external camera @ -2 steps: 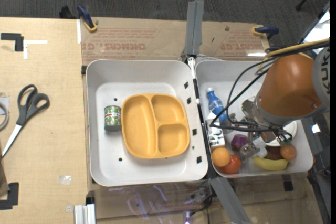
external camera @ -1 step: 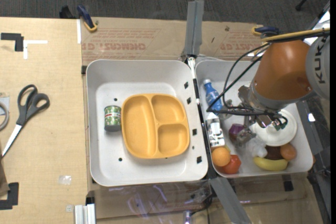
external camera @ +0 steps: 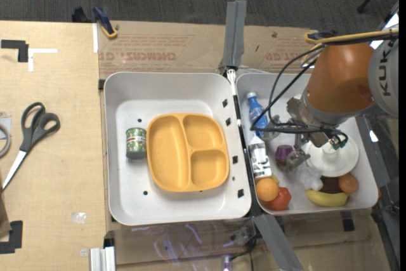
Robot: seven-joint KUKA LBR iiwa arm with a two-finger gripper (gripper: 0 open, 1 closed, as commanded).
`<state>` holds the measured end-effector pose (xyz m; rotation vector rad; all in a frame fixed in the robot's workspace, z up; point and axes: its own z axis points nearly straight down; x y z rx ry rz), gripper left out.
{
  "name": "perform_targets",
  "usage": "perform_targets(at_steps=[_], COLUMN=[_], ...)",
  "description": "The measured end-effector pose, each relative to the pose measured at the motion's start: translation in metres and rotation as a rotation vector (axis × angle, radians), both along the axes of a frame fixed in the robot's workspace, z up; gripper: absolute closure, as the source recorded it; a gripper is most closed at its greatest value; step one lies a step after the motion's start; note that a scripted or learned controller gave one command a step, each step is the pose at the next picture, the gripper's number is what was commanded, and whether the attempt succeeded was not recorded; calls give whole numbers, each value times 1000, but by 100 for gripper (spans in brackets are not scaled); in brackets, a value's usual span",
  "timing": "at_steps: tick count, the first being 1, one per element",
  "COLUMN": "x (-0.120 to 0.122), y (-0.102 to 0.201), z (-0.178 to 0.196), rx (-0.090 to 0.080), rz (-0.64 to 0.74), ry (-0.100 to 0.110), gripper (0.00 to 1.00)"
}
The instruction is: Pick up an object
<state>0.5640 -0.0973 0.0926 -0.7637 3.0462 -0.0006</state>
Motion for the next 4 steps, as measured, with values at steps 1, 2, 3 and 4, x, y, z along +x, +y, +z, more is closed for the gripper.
perform_targets(at_steps=[1, 2, 3, 4], x=[19, -1, 6, 50], y=[-1, 5, -3, -80], z=[1, -1, 0, 3], rx=[0, 2, 0, -2], rz=[70, -46, 15, 61], ry=[-5, 0, 2, -10], gripper=[0, 0, 0, 0])
